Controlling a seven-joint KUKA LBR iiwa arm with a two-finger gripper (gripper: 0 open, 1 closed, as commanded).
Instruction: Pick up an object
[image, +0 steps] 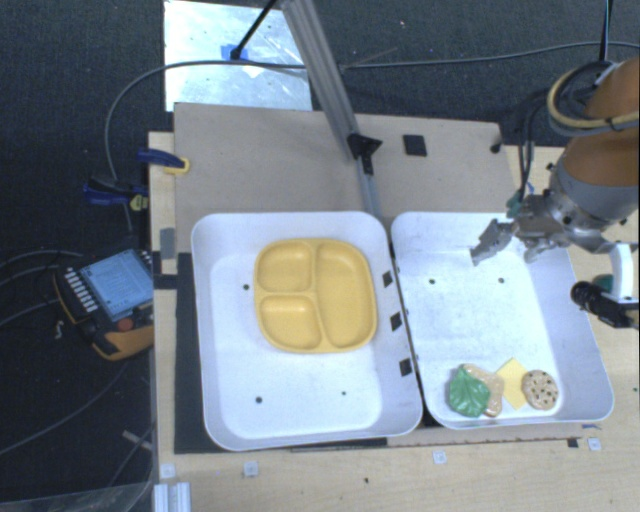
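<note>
Left bin (225, 400): yellow divided plate (315, 295), wide and flat, I judge fingers may slip on rim.

Right bin (590, 370), front corner: green piece (464, 393), yellow wedge (512, 380), cookie (540, 389) touching; risk of grabbing none or two.

Gripper (510, 243) above back of right bin, fingers apart, empty. Tips blurred.

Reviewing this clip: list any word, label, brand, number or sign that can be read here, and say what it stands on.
None can be read.
The handheld pendant left of the bench has a lit blue screen; whatever it displays is too small and blurred to read.
The yellow divided plate, both white bins and the toy food pieces show no lettering.
</note>
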